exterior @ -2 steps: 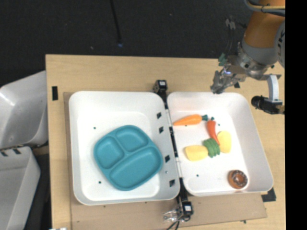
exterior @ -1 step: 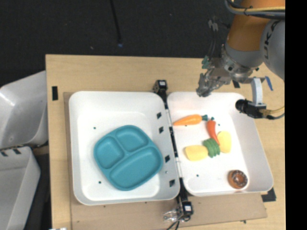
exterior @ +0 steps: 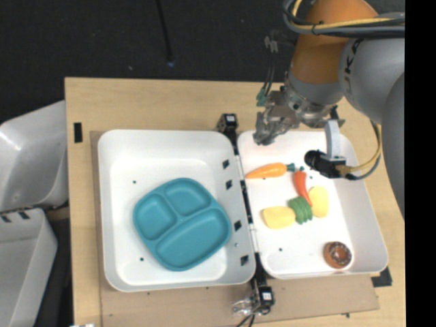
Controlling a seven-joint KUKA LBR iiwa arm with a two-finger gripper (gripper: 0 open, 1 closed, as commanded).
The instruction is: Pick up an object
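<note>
So the desk (exterior: 82,182) is the biggest thing, and two white bins sit on it side by side. The left bin (exterior: 116,155) has a big blue plate (exterior: 180,223) with three parts in it. The right bin (exterior: 361,230) has the small toy food. The grey arm (exterior: 371,60) with its orange band reaches in from the right, and its claw (exterior: 266,133) hangs over the back left corner of the right bin. Nothing can be seen in the claw, and whether it is open or closed cannot be told from here.

An orange carrot (exterior: 266,172) lies near the claw, just in front of it. A second carrot (exterior: 300,182), a green piece (exterior: 300,210), two yellow pieces (exterior: 278,217) (exterior: 319,201) and a brown donut (exterior: 338,254) lie farther forward.

Nothing looks picked up yet. The claw would need to go down, grab one toy and lift it.
</note>
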